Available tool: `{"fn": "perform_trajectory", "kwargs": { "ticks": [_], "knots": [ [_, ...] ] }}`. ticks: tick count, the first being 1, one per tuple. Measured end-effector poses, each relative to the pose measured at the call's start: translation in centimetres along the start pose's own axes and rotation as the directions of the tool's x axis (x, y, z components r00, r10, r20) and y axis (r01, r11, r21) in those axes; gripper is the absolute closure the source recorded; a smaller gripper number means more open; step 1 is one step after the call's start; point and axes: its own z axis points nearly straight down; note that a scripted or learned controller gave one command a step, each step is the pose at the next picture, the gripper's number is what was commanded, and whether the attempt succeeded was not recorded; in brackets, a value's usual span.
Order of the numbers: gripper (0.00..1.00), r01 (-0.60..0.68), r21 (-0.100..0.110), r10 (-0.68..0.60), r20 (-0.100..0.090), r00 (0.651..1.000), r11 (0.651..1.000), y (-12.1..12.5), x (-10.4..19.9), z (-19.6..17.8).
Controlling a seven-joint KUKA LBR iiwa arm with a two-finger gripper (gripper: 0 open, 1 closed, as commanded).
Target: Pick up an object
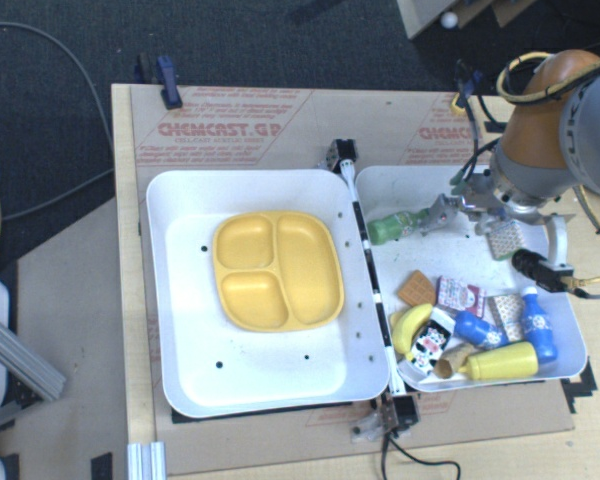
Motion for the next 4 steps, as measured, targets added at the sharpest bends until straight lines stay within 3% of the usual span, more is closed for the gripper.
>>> {"fn": "perform_trajectory", "kwargs": {
  "ticks": [1,2,3,4],
  "knots": [
    [0.00,0.000,0.004,0.000,-0.003,1.000,1.000,-7.0,6.8,-6.7],
    [0.00,-0.001,-0.005,0.001,0.001,1.000,1.000,-11.6,4.7,3.0],
    [0.00,-0.001,-0.005,0.001,0.002,1.000,1.000,-8.9,4.8,3.0],
    [1.00,-0.003,-0.012,0.003,0.007,1.000,1.000,-8.7,4.7,1.9]
  ]
}}
